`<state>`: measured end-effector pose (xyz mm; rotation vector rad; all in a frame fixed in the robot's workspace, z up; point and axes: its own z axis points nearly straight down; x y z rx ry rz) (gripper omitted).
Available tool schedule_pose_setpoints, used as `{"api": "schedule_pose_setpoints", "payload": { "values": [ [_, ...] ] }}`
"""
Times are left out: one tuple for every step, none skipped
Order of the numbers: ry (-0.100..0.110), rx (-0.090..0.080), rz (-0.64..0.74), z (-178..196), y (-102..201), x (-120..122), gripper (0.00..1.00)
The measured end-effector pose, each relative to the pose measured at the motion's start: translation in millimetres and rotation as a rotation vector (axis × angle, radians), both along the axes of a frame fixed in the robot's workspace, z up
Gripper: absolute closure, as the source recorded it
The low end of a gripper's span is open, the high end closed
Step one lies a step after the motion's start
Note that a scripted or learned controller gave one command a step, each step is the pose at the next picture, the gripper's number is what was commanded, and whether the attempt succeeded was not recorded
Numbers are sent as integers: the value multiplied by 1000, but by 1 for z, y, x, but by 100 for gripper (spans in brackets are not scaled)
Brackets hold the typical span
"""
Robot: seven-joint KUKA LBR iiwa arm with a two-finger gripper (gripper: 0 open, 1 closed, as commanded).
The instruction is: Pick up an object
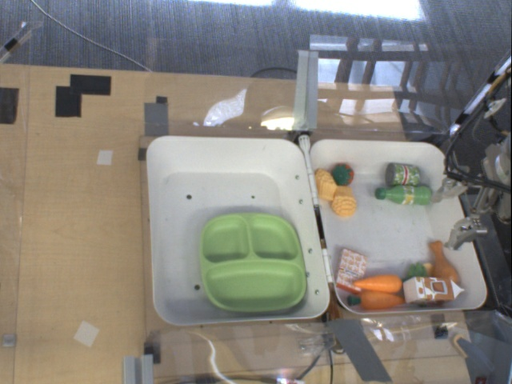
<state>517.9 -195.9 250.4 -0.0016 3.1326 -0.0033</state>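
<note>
Overhead slanted view of both bins (pixel 240 154)

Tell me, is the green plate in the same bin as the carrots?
No, the green plate lies in the left bin, while the carrots lie in the right bin with the other toy food.

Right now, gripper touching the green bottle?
Apart. The camera view shows bare white bin floor between the gripper, at the right bin's right edge, and the green bottle.
</note>
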Motion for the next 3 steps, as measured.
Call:
{"api": "schedule_pose_setpoints", "payload": {
  "values": [
    [5,1,270,-112,1,61,0],
    [-1,-2,376,-133,13,105,0],
    [-4,-6,425,-161,-7,64,0]
  ]
}}
